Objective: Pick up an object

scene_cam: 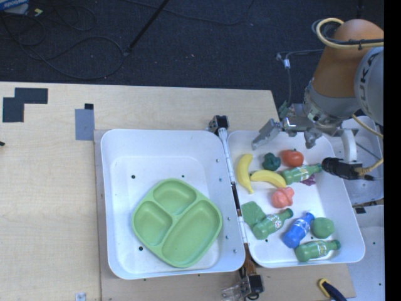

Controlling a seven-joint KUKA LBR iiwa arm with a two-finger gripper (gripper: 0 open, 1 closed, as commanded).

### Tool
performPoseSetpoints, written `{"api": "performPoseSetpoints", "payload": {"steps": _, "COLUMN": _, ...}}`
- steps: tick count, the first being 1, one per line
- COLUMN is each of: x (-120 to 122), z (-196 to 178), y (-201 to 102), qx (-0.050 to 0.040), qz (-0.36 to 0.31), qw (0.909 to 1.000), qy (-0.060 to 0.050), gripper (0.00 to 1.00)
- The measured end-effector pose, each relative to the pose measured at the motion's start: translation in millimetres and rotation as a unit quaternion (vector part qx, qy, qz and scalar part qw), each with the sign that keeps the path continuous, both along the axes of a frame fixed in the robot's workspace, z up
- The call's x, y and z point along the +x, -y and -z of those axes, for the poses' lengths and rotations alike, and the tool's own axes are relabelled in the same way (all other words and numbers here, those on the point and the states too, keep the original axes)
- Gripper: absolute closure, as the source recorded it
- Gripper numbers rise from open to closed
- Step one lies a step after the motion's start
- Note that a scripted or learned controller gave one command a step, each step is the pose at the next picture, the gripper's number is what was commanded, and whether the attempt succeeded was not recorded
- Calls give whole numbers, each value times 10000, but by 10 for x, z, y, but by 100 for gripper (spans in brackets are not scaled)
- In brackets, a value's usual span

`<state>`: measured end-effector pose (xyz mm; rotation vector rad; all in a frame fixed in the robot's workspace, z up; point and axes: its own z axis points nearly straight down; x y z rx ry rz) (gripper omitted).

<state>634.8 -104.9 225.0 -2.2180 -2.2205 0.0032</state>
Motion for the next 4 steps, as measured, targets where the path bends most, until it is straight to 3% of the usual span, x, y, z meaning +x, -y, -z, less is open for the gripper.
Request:
{"api": "performPoseSetpoints", "payload": {"steps": 1, "x": -135, "z": 1377, "y": 499, "qx": -1, "qz": 12, "qw": 10000, "qy": 3, "gripper": 0}}
{"api": "performPoseSetpoints", "payload": {"steps": 2, "x": -135, "z": 1274, "y": 514, "qx": 3, "qz": 37, "qw": 10000, "qy": 2, "gripper": 100}}
{"api": "performPoseSetpoints", "payload": {"steps": 3, "x": -738, "z": 20, "y": 456, "qx": -5, "qz": 20, "qw": 10000, "qy": 15, "gripper": 100}}
{"api": "performPoseSetpoints", "payload": {"steps": 4, "x": -1383, "z": -294, "y": 540, "qx": 3, "qz": 12, "qw": 10000, "qy": 1, "gripper": 100}}
